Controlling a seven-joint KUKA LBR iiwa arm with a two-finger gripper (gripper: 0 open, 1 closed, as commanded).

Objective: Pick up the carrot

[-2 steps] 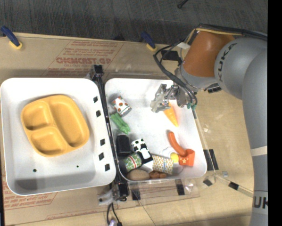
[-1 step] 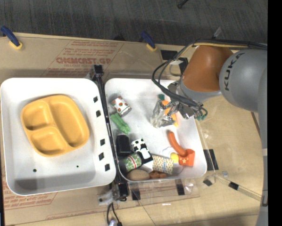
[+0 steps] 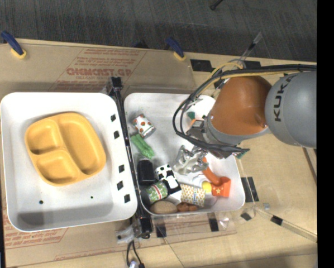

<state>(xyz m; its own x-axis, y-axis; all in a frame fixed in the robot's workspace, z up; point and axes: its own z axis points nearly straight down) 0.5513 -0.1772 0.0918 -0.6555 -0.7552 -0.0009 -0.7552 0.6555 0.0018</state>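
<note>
Reaching in from 3 o'clock, arm (image 3: pixel 256 108) hangs over right bin (image 3: pixel 156 102); jaws (image 3: pixel 190 159) sit low among clutter, grip state cannot be told. Carrot (image 3: pixel 212 176) lies at 4 o'clock from jaws, just beside them, touching orange-red carton (image 3: pixel 222 188). Yellow divided tray (image 3: pixel 65 147) occupies left bin (image 3: pixel 22 205).

Even overhead light, soft shadows, mild blur (fine detail lost)

I counted two white bins (image 3: pixel 13 149) — one yellow divided tray (image 3: pixel 65 147) in the left, one orange carrot (image 3: pixel 213 177) and two small cans (image 3: pixel 143 125) in the right.
</note>
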